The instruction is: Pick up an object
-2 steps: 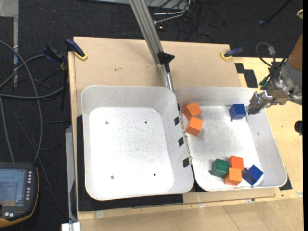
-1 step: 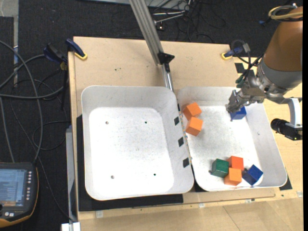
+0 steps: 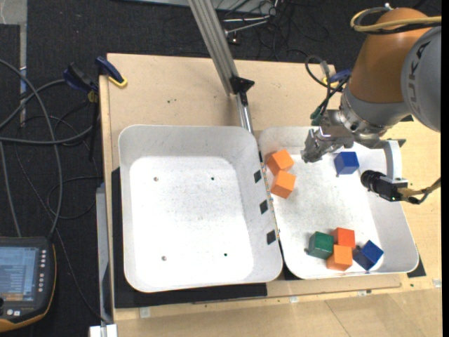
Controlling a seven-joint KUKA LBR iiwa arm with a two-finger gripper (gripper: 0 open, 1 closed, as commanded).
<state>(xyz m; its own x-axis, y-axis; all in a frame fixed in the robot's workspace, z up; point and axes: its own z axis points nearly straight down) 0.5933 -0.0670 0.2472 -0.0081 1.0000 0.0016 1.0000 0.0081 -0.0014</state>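
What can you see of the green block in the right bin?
The green block is a small cube of matte, solid colour, resting flat near the front of the right bin. It is the leftmost of a cluster: an orange block sits against its right side, with a red-orange block just behind that one. The gripper is well away, over the bin's far end.
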